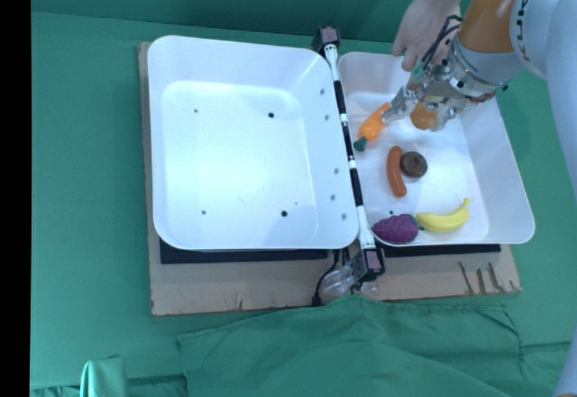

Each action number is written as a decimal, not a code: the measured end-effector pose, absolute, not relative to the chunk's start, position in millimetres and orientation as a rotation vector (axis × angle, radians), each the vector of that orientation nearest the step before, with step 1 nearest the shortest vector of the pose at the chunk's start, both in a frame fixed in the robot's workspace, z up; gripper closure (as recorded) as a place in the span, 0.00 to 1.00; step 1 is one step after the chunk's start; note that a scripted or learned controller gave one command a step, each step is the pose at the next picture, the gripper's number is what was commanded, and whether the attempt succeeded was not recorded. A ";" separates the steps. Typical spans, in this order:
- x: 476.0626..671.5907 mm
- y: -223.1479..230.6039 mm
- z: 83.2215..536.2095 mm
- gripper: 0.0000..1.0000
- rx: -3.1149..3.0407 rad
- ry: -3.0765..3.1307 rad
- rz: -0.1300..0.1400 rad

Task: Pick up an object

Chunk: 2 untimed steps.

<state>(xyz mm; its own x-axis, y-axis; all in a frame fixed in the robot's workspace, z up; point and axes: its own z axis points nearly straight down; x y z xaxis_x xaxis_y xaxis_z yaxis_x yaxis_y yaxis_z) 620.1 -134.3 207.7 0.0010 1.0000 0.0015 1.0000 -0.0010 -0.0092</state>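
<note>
The robot's hand (431, 103) sits low over the upper part of the right bin (505, 192), and whether it is open or closed I cannot tell from this angle. A small orange object (424, 117) lies right at its tip, touching or nearly so, and nothing proves a grip on it. Just to the left a carrot (372, 124) lies at a slant near the divider. To do the pick well, the arm should centre squarely over one item, close fully before rising, then lift straight up, keeping off the carrot and the bin wall. Further down this bin lie a sausage (395, 171) beside a brown doughnut (414, 164), then purple grapes (395, 228) touching a banana (444, 218). A person's hand (420, 25) reaches in over the far rim. The left bin (239, 147) shows bare white floor.
</note>
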 end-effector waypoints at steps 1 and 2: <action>621.3 -136.3 213.2 0.00 -2.225 -2.219 0.002; 622.4 -137.8 224.5 1.00 -2.232 -2.218 0.001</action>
<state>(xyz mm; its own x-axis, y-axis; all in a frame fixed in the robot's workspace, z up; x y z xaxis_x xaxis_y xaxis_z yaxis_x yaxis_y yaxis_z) 622.4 -137.8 224.5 0.0062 1.0000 -0.0036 1.0000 -0.0062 0.0030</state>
